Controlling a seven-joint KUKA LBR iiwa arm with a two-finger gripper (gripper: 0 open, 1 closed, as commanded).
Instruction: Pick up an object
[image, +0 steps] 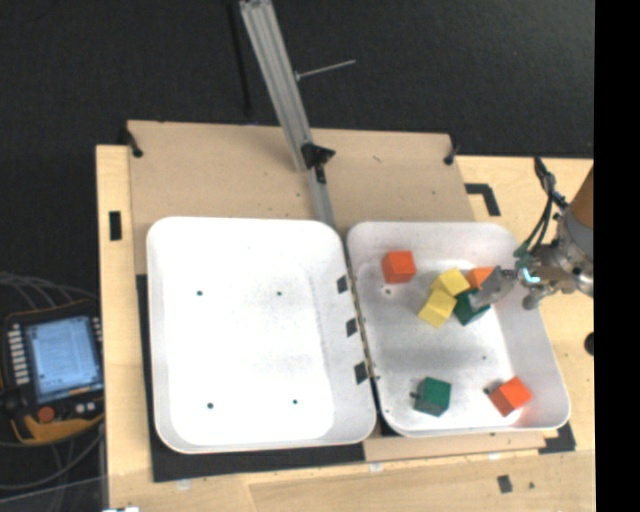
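Over in the right bin (530, 345), toward its upper right, sits a tight little cluster of blocks: two yellow blocks (443, 297) touching each other, a dark green block (470, 309) right against them, and an orange block (481, 275) peeking out just behind; the gripper (497, 285) is down right at that cluster, its dark fingers laid over the green and orange pieces; can't tell whether the fingers are spread or closed, or whether anything is actually between them, it's all too small and dark there. The grey wrist (560, 268) comes in from the right edge with cables looping above it.

Rest of that bin: an orange cube (399, 266) alone near the upper left, well apart from the cluster; a green cube (432, 395) near the front, and another orange cube (510, 396) near the front right corner, tilted a bit.

Left bin (180, 250) is right beside it, the two joined along the middle by small dark clips; a few tiny dark dots on its floor. Both sit on the pale wooden table (115, 300); a slanted metal pole (285, 90) runs up from behind the bins. Off the table's left edge is a handheld pendant (55, 365) with a lit screen; whatever's written on it is too blurry to read, no other labels legible anywhere.
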